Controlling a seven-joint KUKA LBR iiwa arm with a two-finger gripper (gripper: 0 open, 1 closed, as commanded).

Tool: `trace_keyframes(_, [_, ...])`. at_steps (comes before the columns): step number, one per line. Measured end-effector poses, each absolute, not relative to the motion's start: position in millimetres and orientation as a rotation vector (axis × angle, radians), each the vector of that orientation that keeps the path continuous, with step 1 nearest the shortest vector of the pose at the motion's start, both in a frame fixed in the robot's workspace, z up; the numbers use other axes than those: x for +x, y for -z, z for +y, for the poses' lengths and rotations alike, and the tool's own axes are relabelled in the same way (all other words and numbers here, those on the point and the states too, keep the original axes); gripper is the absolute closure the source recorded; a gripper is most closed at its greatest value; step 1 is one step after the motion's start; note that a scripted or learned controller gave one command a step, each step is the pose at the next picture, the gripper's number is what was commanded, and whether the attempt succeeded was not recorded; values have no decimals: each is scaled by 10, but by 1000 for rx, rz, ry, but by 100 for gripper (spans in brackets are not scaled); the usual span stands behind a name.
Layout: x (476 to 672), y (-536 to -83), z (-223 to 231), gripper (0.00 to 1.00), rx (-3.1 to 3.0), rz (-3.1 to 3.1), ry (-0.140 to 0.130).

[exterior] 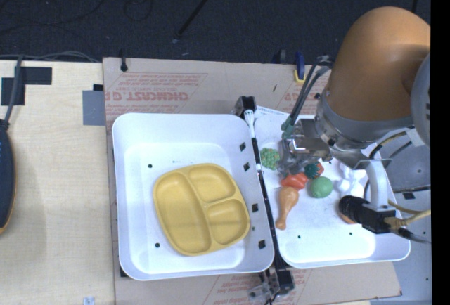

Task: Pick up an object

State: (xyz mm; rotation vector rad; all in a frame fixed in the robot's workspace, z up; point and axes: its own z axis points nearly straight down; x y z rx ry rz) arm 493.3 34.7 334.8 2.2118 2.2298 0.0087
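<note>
My gripper (pixel 295 161) reaches down into the right bin (pixel 330 247), near its left wall, under the big orange wrist band. Small toys lie crowded around it. A green bumpy piece (pixel 269 156) sits just to its left. An orange-red piece (pixel 295 181) lies right below the gripper, and a tan drumstick-shaped toy (pixel 286 205) stretches toward the front from there. A green ball (pixel 322 187) rests to the lower right, with a small red piece (pixel 313 170) above it. I see nothing clearly held.
The left bin (pixel 140 142) holds a yellow divided plate (pixel 202 208). A central divider (pixel 254 177) separates the two bins. A white object (pixel 349 181) lies right of the green ball. Bare floor of the right bin lies toward the front.
</note>
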Motion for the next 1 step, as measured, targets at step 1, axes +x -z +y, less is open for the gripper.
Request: trace_keyframes(1, [4770, -3998, 406, 100, 2219, 2222, -1])
